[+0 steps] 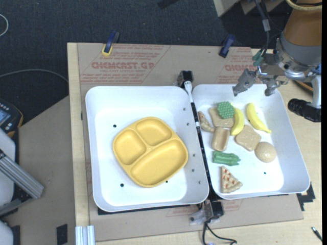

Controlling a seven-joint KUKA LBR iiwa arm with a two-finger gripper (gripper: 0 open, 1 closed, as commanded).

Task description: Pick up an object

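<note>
**Desk:** What do you have on screen?

**Me:** I see the gripper (257, 84) hanging over the far edge of the right bin (291, 160), fingers spread wide with nothing between them. The grey arm (301, 34) with its orange band comes in from the upper right.

**Desk:** And the things to pick?

**Me:** All in the right bin, clustered in its middle. Two yellow bananas: one (257, 117) toward the far right, the other (237, 122) just left of it, touching a green knobbly piece (225, 109). There are several tan bread-like pieces; I point at one (248, 137) beside a round tan bun (265, 152). A green vegetable piece (226, 158) lies nearer me, and a pizza slice (229, 180) sits nearest the front rim. None of them touches the gripper.

**Desk:** The left bin?

**Me:** The left bin (99, 137) holds a yellow divided plate (150, 150) with three compartments, lying flat in its middle.

**Desk:** Any writing?

**Me:** The brown board (76, 111) under the bins carries red print. I read "CHEMCAST G P" (122, 65) on the left; the same print starts again on the right, but the gripper cuts it off. Two blue clamps, one (109, 43) on the left, pinch the board's far edge.
</note>
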